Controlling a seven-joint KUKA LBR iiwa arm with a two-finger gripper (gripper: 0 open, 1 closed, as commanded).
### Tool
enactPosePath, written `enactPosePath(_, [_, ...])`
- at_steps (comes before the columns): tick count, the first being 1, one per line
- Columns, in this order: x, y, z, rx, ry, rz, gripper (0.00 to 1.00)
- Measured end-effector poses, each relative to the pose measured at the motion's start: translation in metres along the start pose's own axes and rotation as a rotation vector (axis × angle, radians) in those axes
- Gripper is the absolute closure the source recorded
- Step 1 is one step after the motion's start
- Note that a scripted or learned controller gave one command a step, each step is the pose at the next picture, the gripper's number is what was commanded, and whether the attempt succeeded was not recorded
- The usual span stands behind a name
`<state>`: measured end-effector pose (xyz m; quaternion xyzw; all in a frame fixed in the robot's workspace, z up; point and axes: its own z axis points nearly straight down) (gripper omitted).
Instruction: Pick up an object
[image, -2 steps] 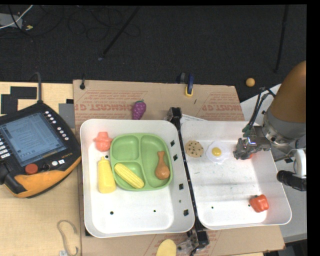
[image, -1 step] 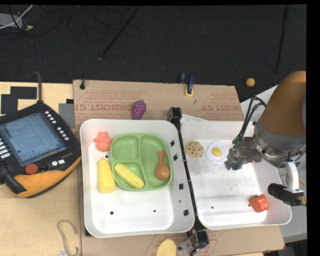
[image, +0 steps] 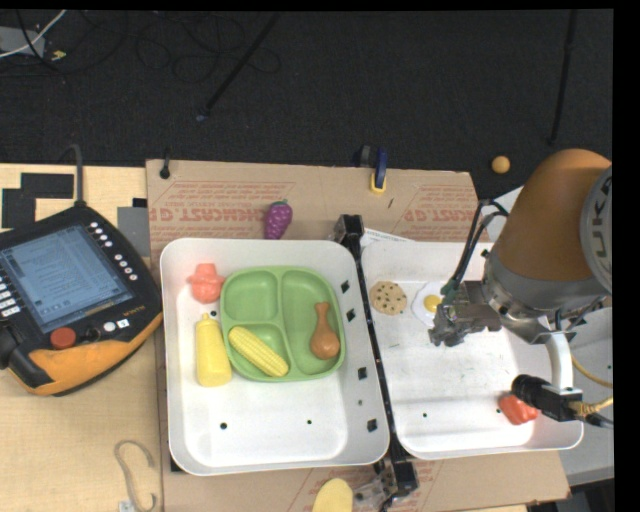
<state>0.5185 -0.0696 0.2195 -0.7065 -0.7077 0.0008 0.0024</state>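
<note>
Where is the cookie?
The cookie lies in the right bin, near its top left corner, just right of the divider between the bins and left of the tool.

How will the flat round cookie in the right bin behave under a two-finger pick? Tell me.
The flat round tan cookie lies flat on the right white bin floor, so fingers may slide over it rather than get under it. It looks like rigid toy food, probably light and stiff. Pushed, it likely slides rather than rolls.

Even, bright overhead light; perhaps slightly soft.
</note>
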Motion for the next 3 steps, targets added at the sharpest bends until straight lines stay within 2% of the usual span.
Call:
enactPosePath(1, [0.007, -0.005, -0.018, -0.004, -0.001, 0.001, 1.00])
enactPosePath(2, [0.007, -0.005, 0.003, 0.001, -0.002, 0.002, 1.00])
enactPosePath(3, [0.005, -0.005, -0.018, -0.004, -0.002, 0.002, 1.00])
